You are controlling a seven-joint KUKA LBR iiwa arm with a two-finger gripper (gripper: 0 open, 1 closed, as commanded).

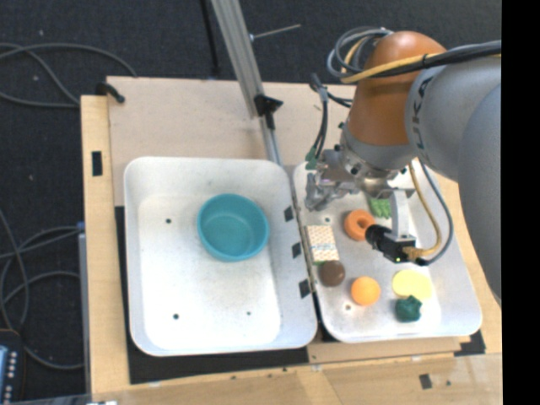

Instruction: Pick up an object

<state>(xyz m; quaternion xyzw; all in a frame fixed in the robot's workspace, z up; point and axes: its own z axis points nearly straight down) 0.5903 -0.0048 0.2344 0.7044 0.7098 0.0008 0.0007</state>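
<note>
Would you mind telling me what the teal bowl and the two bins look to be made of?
The teal bowl looks like matte plastic: uniform colour, soft sheen, rounded rim. The left bin and right bin seem moulded white plastic, judging by their rounded corners and smooth, lightly speckled surfaces, though painted metal cannot be ruled out.

Wooden table (194,116) carries two white bins side by side. Left bin (160,310) sits on black mat (211,359), which peeks out at front edge. Grey aluminium rail (239,45) slants down from top to spot between bins. Dark carpet floor (51,24) all round, loose black cables (34,66) snaking on left.
</note>
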